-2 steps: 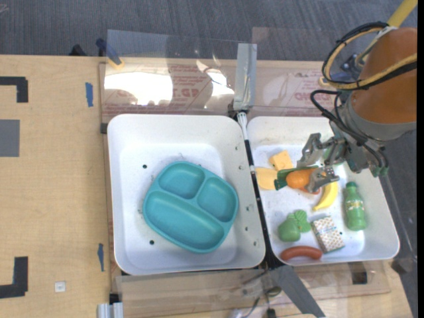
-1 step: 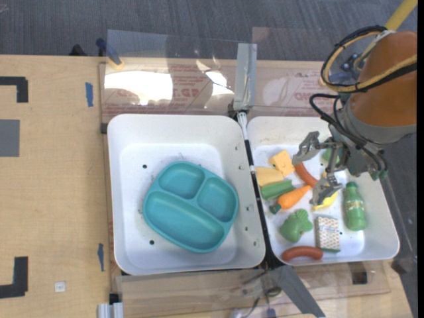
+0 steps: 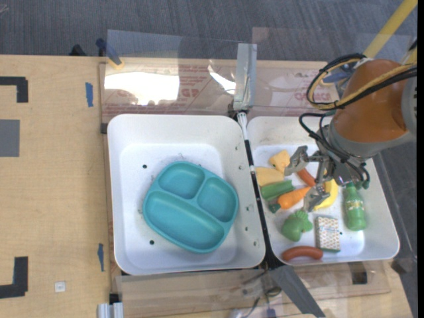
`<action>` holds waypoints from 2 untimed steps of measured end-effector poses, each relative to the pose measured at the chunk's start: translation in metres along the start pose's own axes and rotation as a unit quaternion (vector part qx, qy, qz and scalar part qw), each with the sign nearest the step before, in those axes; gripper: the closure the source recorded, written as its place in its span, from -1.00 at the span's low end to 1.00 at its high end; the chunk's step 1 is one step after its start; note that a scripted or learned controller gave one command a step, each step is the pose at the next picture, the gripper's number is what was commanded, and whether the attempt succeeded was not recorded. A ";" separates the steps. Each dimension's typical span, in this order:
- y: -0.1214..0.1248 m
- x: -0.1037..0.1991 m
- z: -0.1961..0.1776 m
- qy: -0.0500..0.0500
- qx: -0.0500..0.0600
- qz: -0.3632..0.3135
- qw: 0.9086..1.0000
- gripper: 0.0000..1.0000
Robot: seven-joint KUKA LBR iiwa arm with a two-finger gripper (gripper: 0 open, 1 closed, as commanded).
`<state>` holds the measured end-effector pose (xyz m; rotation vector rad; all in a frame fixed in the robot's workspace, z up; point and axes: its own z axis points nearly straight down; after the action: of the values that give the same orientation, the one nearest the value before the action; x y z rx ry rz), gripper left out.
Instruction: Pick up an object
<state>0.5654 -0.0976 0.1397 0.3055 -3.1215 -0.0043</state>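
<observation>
The carrot [image 3: 295,197], lower right in the crowded right bin [image 3: 384,244], sits under my spread, empty gripper [image 3: 310,176], so I'd descend straight and close squarely across it.

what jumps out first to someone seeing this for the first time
A teal divided plate sits alone in the left bin. The right bin holds a jumble of toy food: a carrot, broccoli, a green bottle and a sausage. The orange-banded arm's hand hangs just above that pile.
</observation>
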 end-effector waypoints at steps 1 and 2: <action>-0.014 -0.024 0.050 -0.008 0.003 0.018 1.000 -1.00; -0.013 -0.028 0.037 -0.014 0.004 0.017 1.000 1.00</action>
<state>0.5947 -0.1047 0.1023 0.2551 -3.1558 0.0048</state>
